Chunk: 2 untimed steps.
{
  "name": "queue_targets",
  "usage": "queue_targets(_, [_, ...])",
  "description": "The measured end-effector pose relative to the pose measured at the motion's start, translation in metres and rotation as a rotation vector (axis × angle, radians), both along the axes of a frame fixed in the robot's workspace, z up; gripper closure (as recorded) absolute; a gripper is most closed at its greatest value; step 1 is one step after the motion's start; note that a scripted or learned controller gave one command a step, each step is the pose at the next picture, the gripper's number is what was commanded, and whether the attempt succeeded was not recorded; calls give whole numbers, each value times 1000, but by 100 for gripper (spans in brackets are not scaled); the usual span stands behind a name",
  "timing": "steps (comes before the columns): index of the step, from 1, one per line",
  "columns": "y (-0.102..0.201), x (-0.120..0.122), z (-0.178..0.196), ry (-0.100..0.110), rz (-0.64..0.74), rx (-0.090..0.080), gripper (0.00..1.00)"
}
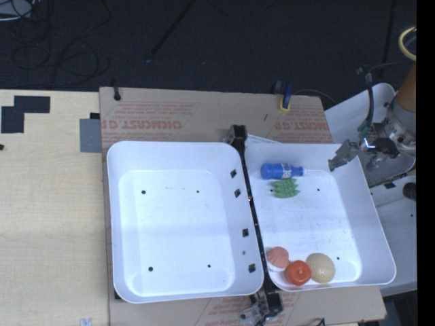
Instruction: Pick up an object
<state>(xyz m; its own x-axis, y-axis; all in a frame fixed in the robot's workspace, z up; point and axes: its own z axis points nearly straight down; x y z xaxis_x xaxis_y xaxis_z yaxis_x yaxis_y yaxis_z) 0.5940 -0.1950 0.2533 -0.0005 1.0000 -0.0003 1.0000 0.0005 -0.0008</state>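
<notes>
The gripper (350, 151) is hovering over the right bin's (370, 216) far right rim, too blurry to tell its grip, while the blue bottle (281, 171) is lying beside the green toy (285, 189) and three round pieces are sitting near the front.

A dark floor (204, 32) strewn with black cables (41, 46) was seen beyond the bench, whose pale wooden top (47, 216) was partly covered by a printed cardboard sheet (204, 117) under even, diffuse light.
</notes>
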Motion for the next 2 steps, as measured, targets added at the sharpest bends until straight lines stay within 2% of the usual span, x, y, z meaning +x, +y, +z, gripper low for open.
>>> queue_targets(1, [1,-29,123,-12,1,-4,0])
queue_targets(2, [-19,-59,155,-3,-2,-2,0])
